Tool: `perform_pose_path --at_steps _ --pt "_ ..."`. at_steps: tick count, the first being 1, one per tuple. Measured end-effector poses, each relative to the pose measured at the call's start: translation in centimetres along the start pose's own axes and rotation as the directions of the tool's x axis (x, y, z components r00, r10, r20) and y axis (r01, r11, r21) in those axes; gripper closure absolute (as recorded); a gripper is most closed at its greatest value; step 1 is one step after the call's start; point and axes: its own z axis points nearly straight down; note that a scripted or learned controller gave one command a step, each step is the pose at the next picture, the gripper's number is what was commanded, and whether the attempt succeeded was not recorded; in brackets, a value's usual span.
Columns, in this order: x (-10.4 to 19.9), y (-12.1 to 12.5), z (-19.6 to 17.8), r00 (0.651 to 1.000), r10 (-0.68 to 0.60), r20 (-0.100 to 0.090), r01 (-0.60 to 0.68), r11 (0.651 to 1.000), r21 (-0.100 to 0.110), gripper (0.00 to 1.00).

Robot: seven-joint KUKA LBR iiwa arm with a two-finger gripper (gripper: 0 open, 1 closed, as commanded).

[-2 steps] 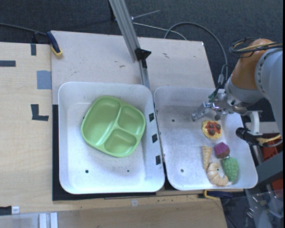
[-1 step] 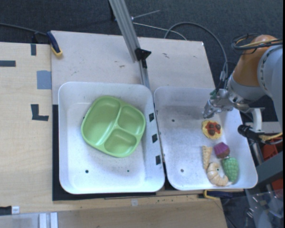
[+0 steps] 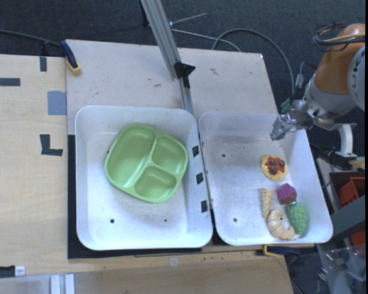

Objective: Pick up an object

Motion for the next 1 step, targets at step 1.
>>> perform_pose_path --at_steps 1 --pt "-0.61 0.90 -4.98 1.000 0.001 0.001 -0.001 1.000 0.000 1.00"
